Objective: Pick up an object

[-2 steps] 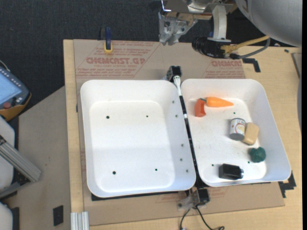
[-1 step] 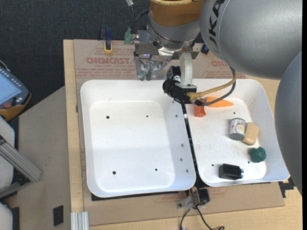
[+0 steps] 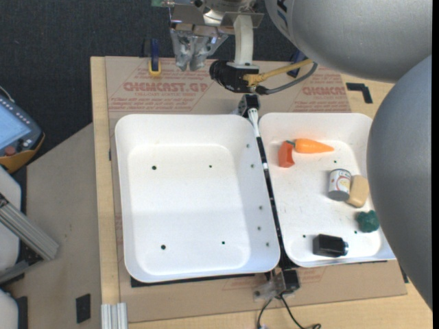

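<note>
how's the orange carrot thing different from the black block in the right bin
The carrot is orange, long and tapered, lying at the far end of the right bin. The black block is dark, short and boxy, lying near the bin's front edge. Both rest flat on the bin floor, apart from the claw.

The tabletop (image 3: 103, 184) is a brown board with red lettering printed along its far edge. Two shallow white bins rest directly on it, side by side and touching along their inner rims: the left bin (image 3: 130, 184) and the right bin (image 3: 312, 252). A small blue and yellow clamp (image 3: 154, 57) grips the board's far left edge. Cables (image 3: 278, 300) trail off the near edge.
</note>
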`<state>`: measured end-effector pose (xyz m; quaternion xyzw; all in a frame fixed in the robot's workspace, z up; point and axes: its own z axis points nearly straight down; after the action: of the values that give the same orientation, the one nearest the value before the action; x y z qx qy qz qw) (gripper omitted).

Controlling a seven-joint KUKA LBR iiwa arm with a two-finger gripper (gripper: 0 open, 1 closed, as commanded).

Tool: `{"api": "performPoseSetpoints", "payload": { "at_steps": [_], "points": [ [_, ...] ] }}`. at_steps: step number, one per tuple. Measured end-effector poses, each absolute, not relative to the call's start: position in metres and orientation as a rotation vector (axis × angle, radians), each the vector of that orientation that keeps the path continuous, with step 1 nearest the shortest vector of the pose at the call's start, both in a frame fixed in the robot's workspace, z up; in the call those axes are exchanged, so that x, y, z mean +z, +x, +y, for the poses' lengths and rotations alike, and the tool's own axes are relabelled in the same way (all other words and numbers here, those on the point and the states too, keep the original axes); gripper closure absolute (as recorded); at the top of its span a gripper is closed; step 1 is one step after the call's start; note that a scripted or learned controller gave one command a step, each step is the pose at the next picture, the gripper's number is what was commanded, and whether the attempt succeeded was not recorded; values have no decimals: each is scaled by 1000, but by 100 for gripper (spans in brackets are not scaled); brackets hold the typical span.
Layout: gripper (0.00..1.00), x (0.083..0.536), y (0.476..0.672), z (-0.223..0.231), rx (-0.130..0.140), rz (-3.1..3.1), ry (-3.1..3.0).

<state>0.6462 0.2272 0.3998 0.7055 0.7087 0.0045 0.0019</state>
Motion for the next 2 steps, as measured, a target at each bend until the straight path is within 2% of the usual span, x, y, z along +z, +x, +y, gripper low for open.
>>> {"api": "performPoseSetpoints", "payload": {
  "at_steps": [1,2],
  "points": [
    [100,408,645,226,6,2222,2216],
    [100,418,645,227,10,2223,2213]
  ]
}}
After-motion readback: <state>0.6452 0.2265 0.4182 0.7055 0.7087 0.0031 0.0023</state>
